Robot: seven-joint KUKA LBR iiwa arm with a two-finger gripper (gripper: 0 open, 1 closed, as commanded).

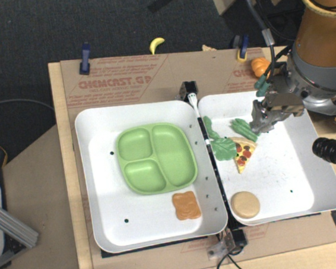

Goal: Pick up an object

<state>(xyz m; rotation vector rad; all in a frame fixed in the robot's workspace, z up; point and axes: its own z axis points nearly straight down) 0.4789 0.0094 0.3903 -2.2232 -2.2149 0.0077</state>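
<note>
Green leafy piece (243,129), a toy vegetable, lies in the right bin (298,177), at the tip of the tool (261,122). The tool hangs directly over the piece's upper right end; whether it touches or grips the piece cannot be told, nor how far apart its tips stand. The piece's long axis runs from upper left to lower right, so it extends away from the tool toward the divider between the bins. Just below and left of the leafy piece lies a pizza slice (243,153), its point aimed downward; a second green leaf (219,145) lies farther left, against the divider; a round tan biscuit (245,204) sits well below. Beyond the divider, the left bin (100,168) holds a green divided plate (157,158) and an orange waffle (186,205). Behind the bins, the worktop (121,82) carries reddish lettering, readable in part as "CHEMCAST G P".
</note>
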